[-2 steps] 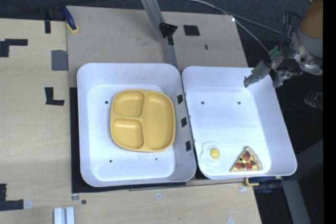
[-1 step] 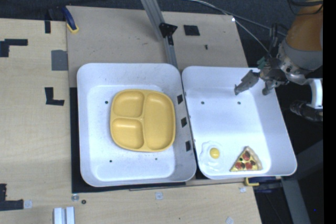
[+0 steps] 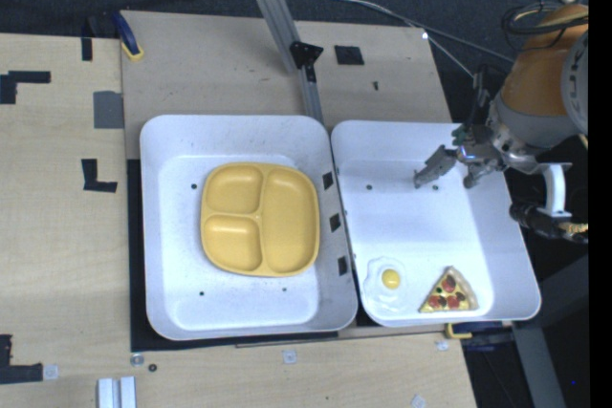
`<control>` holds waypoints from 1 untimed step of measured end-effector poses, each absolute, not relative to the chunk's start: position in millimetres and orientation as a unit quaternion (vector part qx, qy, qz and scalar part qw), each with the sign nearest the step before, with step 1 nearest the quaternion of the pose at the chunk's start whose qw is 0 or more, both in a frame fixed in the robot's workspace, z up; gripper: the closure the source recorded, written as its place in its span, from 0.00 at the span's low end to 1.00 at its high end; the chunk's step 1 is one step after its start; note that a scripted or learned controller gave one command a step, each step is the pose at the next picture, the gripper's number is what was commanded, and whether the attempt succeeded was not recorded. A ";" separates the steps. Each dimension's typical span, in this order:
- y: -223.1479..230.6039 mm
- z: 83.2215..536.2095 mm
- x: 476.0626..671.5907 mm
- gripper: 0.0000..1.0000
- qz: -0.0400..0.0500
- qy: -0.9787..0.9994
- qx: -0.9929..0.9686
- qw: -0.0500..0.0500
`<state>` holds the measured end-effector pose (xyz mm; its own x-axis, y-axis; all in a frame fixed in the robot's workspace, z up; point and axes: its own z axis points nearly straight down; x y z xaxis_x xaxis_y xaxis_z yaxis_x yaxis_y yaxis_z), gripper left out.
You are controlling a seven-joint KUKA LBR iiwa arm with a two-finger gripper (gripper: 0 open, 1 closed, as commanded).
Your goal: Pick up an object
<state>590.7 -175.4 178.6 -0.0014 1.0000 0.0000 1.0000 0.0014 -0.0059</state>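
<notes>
Items available for picking: a toy fried egg [image 3: 385, 282] and a toy pizza slice [image 3: 448, 292], both lying in the lower part of the right bin [image 3: 411, 225], near its bottom edge, the egg just left of the slice and apart from it. Neither is being touched or lifted.

A yellow divided plate [image 3: 259, 218] is sitting in the middle of the left bin [image 3: 172, 234], at the centre-left of the frame, also untouched.

The gripper [image 3: 442, 165] is hanging over the upper right part of the right bin, well apart from the egg and the slice. Its fingers are standing apart, with nothing showing between them. The arm [image 3: 540, 100] is reaching in from the right edge of the frame, its orange band showing at the upper right.

Progress, as judged from this layout: nothing is being held, so the pick is not yet done. What is left is choosing one item, lowering onto it, closing and lifting.
</notes>
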 end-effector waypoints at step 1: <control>-178.4 114.9 588.3 0.00 0.002 -0.707 -0.707 0.002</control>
<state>588.3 -178.4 114.9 -0.0008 1.0000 0.0001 1.0000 0.0008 -0.0059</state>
